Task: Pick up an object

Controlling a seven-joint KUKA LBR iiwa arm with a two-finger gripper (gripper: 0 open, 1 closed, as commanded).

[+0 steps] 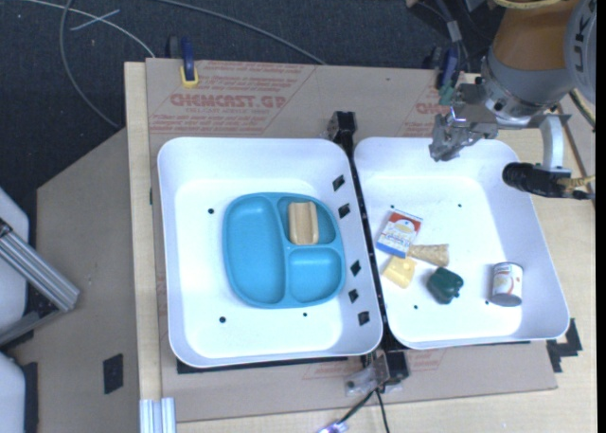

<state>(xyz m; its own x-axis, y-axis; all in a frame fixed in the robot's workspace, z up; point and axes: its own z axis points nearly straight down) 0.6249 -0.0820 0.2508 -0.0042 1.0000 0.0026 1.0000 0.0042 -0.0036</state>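
My gripper (pixel 445 149) hangs over the far edge of the right bin (pixel 530 327), well above the objects, with nothing seen between its fingers. In that bin lie a small red and white box (pixel 400 232), a yellow wedge (pixel 399 273), a tan piece (pixel 431 254), a dark green lump (pixel 444 284) and a small white can (pixel 507 283). The left bin (pixel 189 308) holds a blue divided plate (pixel 282 249) with a tan bread-like piece (pixel 303 223) in its far right compartment.
Black clips (pixel 342 125) run along the seam between the two bins. A blue and yellow clamp (pixel 188 59) grips the cardboard sheet (pixel 246 90) at the far left. Cables cross the dark floor beyond the bench.
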